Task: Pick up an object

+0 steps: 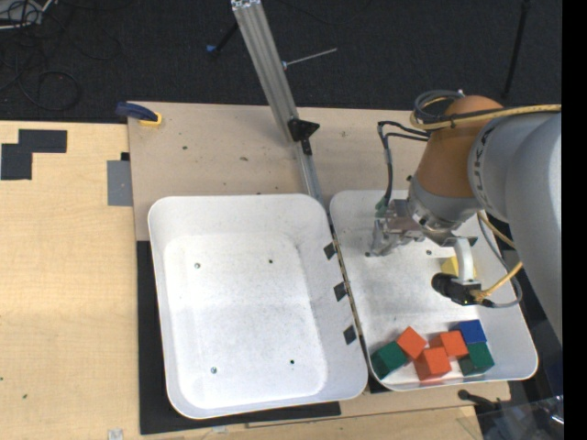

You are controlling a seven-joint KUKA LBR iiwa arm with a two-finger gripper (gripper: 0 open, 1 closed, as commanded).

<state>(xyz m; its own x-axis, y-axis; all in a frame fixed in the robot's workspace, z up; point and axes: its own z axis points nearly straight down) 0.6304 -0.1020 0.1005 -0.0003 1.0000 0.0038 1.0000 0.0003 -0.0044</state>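
Note:
Several small blocks lie bunched in the near right corner of the right bin (367, 209): a green block (390, 357), three orange blocks (412, 343) (433, 363) (453, 344), a blue block (471, 331) and a dark green block (476, 362). My gripper (383, 236) hangs low over the far left part of the same bin, well apart from the blocks, and I see nothing in it. The grey arm with its orange band (454, 154) covers the bin's far right part.
The left bin (165, 218) sits beside the right one, with black clips (339, 290) along the shared edge. A slanted aluminium bar (275, 81) rises behind the bins. A blue clamp (138, 111) sits at the bench's far left corner.

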